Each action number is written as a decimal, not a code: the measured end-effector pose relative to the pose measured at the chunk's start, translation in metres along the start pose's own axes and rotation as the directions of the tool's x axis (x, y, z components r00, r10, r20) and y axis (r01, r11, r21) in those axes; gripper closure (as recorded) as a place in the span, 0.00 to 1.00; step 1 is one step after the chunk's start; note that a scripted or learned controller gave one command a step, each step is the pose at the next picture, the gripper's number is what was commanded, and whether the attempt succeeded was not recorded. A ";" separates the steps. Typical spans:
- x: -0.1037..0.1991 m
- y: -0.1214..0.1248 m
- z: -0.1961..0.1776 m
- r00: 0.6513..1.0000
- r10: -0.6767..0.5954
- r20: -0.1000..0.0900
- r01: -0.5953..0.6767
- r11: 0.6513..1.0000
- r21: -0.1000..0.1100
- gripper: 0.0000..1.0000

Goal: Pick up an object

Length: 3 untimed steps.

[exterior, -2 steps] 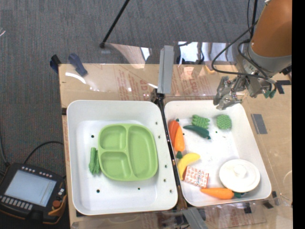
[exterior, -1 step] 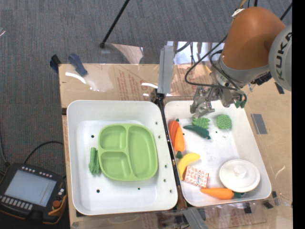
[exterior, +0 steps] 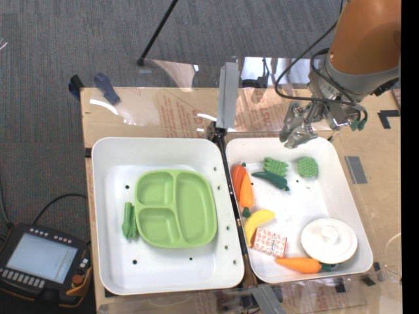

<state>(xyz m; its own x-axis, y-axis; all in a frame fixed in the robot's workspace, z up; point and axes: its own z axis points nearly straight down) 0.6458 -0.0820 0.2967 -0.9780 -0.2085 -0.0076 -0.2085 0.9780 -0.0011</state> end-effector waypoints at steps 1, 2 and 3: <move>0.060 0.036 0.055 0.994 -0.111 -0.010 0.111 0.994 -0.005 1.00; 0.052 0.051 0.091 0.968 -0.252 -0.008 0.252 0.968 -0.006 1.00; 0.086 -0.026 0.143 0.860 -0.510 -0.006 0.510 0.860 -0.009 1.00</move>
<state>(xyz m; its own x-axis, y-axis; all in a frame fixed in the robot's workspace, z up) 0.5679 -0.1251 0.1533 -0.7346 -0.6785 0.0004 -0.6785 0.7346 0.0040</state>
